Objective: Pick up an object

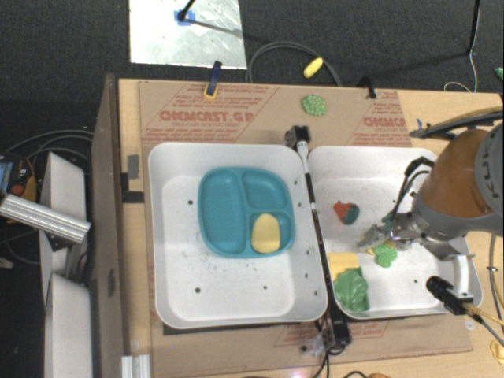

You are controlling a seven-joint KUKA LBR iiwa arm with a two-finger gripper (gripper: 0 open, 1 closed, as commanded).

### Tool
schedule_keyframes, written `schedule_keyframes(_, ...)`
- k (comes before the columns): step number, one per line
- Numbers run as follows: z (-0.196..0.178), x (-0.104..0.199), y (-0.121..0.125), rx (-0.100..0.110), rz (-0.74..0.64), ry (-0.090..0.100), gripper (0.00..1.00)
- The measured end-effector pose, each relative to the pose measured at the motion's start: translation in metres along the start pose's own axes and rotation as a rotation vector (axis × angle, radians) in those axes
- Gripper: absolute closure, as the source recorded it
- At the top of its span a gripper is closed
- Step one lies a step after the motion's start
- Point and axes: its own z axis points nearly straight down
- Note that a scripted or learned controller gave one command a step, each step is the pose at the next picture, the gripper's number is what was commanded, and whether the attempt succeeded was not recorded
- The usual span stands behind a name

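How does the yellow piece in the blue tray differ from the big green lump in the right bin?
The yellow piece is smooth and rounded; the green lump looks crumpled. The yellow piece lies in a compartment of the blue tray in the left bin; the green lump sits on the right bin floor at its near left corner. Both lie clear of the gripper.

- "CHEMCAST GP", printed in red capitals on the brown protective sheet [260, 105] that covers my bench, just behind the far rim of the left bin [169, 164].
- "CHEMCAST", the same red print repeated on that sheet behind the right bin [370, 157]; its last letters I cannot make out.
- Smaller red lines beside both marks are too fine to read.
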Motion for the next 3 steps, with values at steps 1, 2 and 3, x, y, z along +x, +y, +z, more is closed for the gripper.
schedule_keyframes(1,0.0,0.058,0.075,-0.004,-0.013,0.004,0.0)
schedule_keyframes(2,-0.011,0.053,0.072,0.0,-0.006,0.003,1.0)
schedule_keyframes(3,-0.125,0.084,0.034,-0.005,-0.008,0.004,1.0)
